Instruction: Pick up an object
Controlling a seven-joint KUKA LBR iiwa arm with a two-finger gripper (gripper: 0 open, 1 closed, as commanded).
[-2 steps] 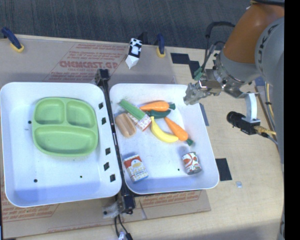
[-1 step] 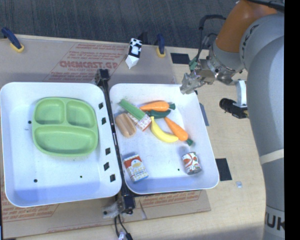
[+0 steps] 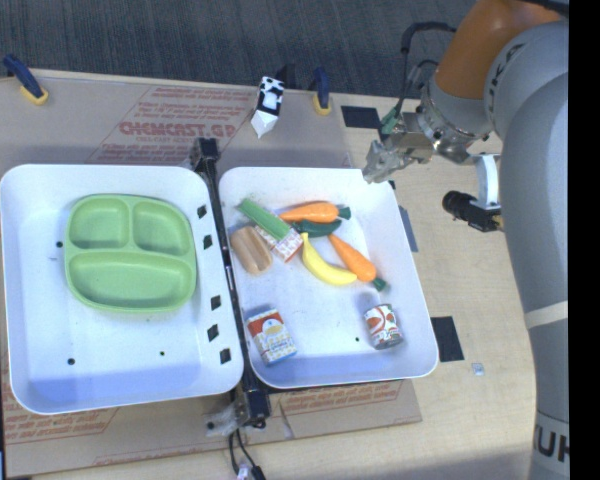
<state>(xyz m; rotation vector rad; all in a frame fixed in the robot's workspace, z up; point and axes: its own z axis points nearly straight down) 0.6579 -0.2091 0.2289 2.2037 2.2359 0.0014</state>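
Gripper (image 3: 378, 164) hangs over the far right corner of the right bin (image 3: 412, 298); whether it is open or closed I cannot tell, and nothing shows in its grasp. Inside that bin lie two carrots (image 3: 310, 211) (image 3: 353, 257), a banana (image 3: 323, 266) and a bread roll (image 3: 250, 249) near the middle, with two cans (image 3: 271, 336) (image 3: 382, 325) toward the near edge. A green divided plate (image 3: 130, 251) sits in the left bin (image 3: 30, 358).

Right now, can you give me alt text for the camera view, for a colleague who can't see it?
The arm's tool hovers over the far right corner of the right bin, which holds two carrots, a banana, a bread roll and two cans. The left bin holds a green divided plate.
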